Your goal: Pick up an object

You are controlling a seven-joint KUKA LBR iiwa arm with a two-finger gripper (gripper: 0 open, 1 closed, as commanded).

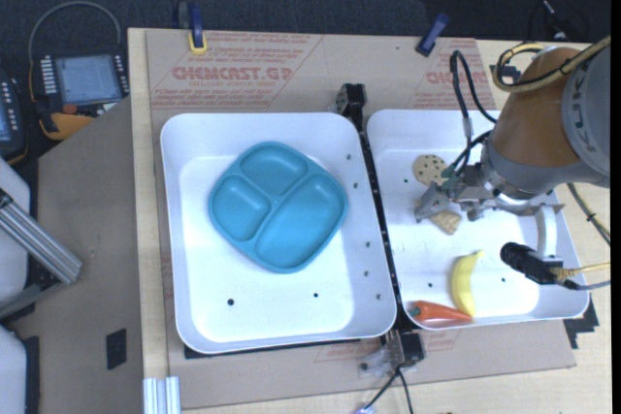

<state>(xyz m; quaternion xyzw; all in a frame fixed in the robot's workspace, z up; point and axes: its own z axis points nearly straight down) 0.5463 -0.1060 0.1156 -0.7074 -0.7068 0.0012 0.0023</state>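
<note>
The right bin (pixel 388 208) holds a round speckled cookie (pixel 426 169), a small tan chunk (pixel 447 223), a yellow banana (pixel 466 282) and an orange carrot-like piece (pixel 439 311) at the front wall. My gripper (pixel 439 203) hangs low in the left half of this bin, between the cookie and the tan chunk, just above the chunk's upper edge. The grey arm with its orange band (pixel 543 111) comes in from the right over the bin's back right corner. Part of the chunk is hidden under the gripper.
The left bin (pixel 194 305) carries a blue divided plate (pixel 278 206) in its middle. A black divider with a clamp (pixel 351 98) runs between the bins. Black cables (pixel 464 97) trail from the arm over the right bin's back edge.
</note>
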